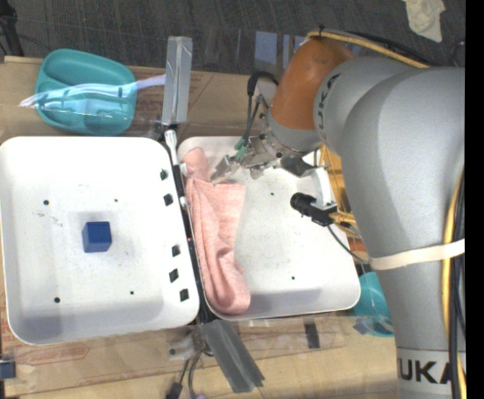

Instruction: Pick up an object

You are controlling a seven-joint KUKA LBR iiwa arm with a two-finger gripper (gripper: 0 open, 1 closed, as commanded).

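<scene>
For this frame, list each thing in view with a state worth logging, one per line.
blue cube: resting flat in the left bin, apart from its walls.
pink cloth: crumpled, lying along the left wall of the right bin.
gripper: low over the right bin's far end, beside the cloth's upper end; jaws too cluttered to read.
teal scoop: lying on the bench beyond the left bin.

Two bins side by side on desk (101,347). Cube (97,236) in left bin (26,306). Towel (217,239) along left wall of right bin (325,293). Gripper (238,160) over right bin's far end, above towel's far end. Dustpan (84,91) behind left bin.
</scene>
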